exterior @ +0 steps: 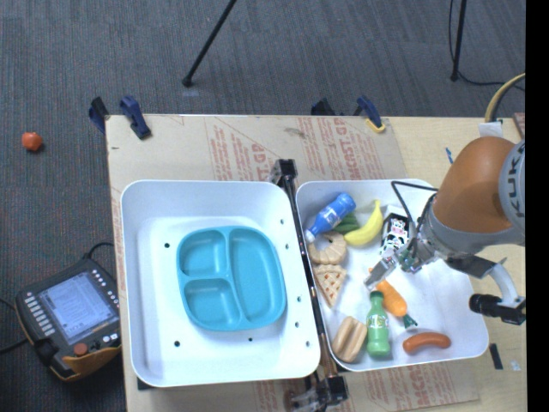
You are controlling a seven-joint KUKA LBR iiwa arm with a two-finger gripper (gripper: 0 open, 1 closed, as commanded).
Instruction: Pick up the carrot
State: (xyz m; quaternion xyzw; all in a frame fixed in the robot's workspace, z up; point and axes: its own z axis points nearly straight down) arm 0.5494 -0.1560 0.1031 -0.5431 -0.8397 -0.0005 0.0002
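We see the grey arm with its orange band [482, 187] reaching in from the right over the right-hand shallow white bin [446, 303], and its two-finger gripper [383, 269] hangs low near the middle of that bin. We cannot tell whether it is released or clenched, and nothing shows between its tips.

Well off to the gripper's left lies the left-hand shallow white bin [146, 316], which holds a turquoise plastic plate with three compartments [230, 278].

Close around the gripper, the toys lie thus. The curved yellow plastic banana [369, 227] lies just above it, and the blue plastic bottle with a white cap [331, 215] lies up and to its left. The small white carton with black cow patches [394, 233] stands just above it, beside the banana. The round tan cookie [328, 250] and the tan waffle wedge [329, 282] lie to its left.

The orange plastic carrot with a green top [394, 301] lies just below the gripper, close to its tip, slanting down to the right; we cannot tell whether they touch. The green plastic bottle [377, 324] stands below, against the carrot's left side. The tan bread roll [349, 338] lies left of that bottle, and the reddish-orange sausage [426, 342] lies down and to the right.
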